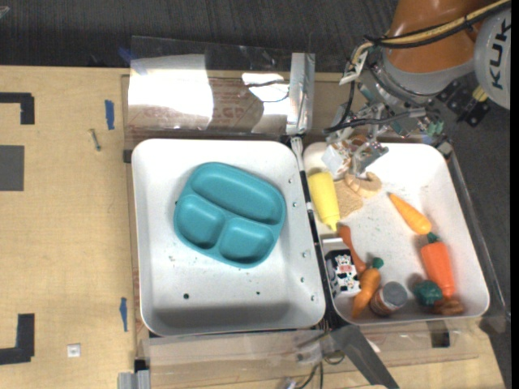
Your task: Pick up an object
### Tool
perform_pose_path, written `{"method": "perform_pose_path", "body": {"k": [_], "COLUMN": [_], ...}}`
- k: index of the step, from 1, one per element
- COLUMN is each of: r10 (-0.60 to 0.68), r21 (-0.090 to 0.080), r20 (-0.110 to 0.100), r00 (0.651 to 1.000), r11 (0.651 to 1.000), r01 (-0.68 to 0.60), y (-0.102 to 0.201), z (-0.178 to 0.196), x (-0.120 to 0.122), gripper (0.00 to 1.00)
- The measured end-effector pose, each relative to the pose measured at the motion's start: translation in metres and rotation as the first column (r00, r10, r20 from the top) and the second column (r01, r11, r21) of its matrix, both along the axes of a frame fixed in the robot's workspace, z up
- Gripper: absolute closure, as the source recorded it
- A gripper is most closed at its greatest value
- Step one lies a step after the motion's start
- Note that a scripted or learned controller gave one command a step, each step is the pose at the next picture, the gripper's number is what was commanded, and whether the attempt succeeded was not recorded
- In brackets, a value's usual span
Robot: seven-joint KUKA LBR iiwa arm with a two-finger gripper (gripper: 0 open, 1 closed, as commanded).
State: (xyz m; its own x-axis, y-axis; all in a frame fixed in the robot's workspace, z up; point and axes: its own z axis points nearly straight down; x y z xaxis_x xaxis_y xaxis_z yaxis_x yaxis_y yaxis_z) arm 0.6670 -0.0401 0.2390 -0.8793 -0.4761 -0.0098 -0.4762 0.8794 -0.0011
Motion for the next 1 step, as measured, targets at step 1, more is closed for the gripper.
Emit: {"method": "perform_pose_path", "body": {"k": [1], "r10": [0.091], "r21": [-0.005], "r20": [0.001], "r00": [0.996], "r11": [0.996], "r01": [-0.091], "y": [-0.0432], "z": [0.0384], "x": [-0.084], "gripper": [1.0]}}
